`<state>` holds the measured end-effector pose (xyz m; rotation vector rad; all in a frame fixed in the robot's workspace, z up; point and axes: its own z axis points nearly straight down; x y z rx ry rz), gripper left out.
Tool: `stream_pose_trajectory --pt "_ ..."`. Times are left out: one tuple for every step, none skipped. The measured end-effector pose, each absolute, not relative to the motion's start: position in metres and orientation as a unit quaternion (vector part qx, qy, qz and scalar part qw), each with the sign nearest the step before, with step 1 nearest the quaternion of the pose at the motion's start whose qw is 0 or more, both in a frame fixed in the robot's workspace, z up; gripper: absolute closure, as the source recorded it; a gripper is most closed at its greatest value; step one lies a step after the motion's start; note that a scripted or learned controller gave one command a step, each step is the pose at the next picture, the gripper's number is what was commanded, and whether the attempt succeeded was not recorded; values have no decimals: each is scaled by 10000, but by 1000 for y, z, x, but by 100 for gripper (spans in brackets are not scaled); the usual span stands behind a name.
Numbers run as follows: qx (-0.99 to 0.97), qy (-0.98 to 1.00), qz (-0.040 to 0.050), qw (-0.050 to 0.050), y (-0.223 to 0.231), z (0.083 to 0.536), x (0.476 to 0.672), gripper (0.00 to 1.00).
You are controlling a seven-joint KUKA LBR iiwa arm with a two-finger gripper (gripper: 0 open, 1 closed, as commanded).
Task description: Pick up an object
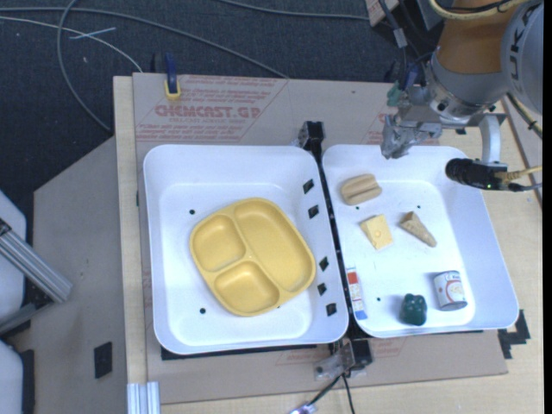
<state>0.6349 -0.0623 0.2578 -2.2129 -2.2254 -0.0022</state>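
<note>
Tan and bun-shaped, the bread roll [360, 188] lies at the far end of the right bin [483, 231] and is the object nearest the gripper [398, 145], so it is judged the likeliest target. No object is carried yet: the gripper hangs over the bin's far rim, just beyond the roll, and whether it is released or clenched cannot be told from this angle. The approach step is judged to be in hand; a short shift toward the roll and a descent would be called for next. Six loose objects are counted in the right bin: one roll, one yellow cheese block [376, 231], one tan wedge [418, 228], one small can [448, 289], one dark green pepper [413, 309] and one slim tube [353, 290]. One yellow divided tray [251, 255] is held by the left bin [164, 231]. Two bins are carried by the surface [129, 188].
</note>
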Motion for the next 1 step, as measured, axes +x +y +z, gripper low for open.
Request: stream_pose_trajectory --pt "-7049 -7093 0 26 -3 245 636 100"
